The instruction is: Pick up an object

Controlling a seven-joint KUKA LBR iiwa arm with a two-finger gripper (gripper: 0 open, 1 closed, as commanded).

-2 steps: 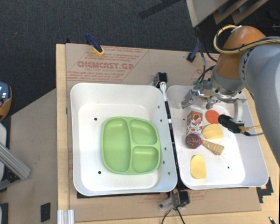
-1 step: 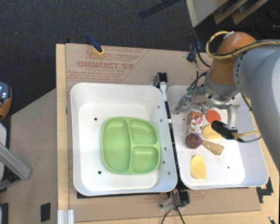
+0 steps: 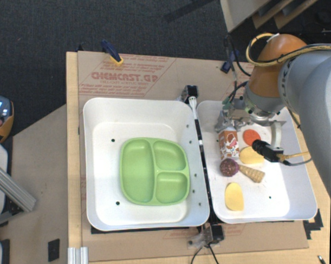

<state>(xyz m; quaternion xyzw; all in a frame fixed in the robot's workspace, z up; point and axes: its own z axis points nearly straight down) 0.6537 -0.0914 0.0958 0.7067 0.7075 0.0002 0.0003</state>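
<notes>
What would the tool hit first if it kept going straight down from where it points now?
Probably the red-and-white can lying just under the tool in the right bin, though depth is hard to judge; the orange piece sits close beside it.

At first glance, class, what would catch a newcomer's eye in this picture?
The green divided plate lies alone in the middle of the left bin. In the right bin, small toy foods cluster together: a dark round piece, a yellow piece, an orange-red one. The end effector hovers above them.
</notes>
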